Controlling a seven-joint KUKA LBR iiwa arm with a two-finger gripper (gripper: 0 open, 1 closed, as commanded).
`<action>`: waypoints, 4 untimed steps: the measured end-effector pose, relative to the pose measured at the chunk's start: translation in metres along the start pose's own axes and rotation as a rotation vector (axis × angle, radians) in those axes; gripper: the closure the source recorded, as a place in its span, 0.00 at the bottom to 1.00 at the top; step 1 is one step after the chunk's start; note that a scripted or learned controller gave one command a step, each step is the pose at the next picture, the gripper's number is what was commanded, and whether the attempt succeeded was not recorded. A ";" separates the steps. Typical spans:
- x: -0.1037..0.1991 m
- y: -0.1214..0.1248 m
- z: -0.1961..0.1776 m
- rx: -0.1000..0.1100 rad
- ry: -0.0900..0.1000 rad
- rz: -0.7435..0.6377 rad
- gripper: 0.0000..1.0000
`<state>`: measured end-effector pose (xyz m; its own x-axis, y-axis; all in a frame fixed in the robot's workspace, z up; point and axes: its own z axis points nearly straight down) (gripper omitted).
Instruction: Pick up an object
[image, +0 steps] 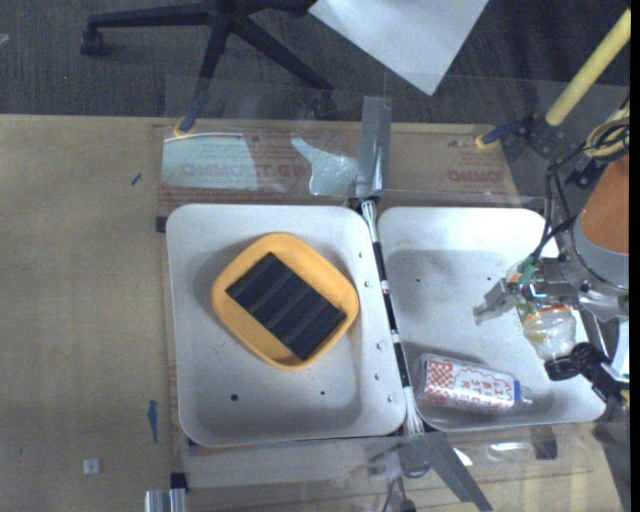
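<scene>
My gripper (532, 300) hangs low over the right side of the right bin (450, 240), under the grey wrist with its orange band. A small clear item with orange and green marks (548, 328) lies right beneath it, touching or nearly touching it; whether it is held is unclear. A red-and-white patterned tube (468, 382) lies flat near the right bin's front edge, left of and below the gripper. In the left bin (200, 380) a yellow tray-like object with a black ribbed top (285, 300) rests at a slant.
A metal divider strip (385, 300) separates the two bins. Cables and a yellow-handled tool (590, 70) crowd the far right, behind the arm. Taped cardboard (250, 165) lines the bench behind the bins.
</scene>
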<state>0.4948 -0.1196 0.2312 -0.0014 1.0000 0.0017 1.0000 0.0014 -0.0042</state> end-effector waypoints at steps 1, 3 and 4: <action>0.000 0.000 0.000 0.000 0.000 0.000 0.00; -0.031 0.084 0.026 -0.007 -0.004 -0.066 0.00; -0.076 0.132 0.042 -0.007 -0.005 -0.144 0.00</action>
<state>0.6267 -0.1951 0.1885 -0.1447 0.9895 -0.0030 0.9895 0.1447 0.0025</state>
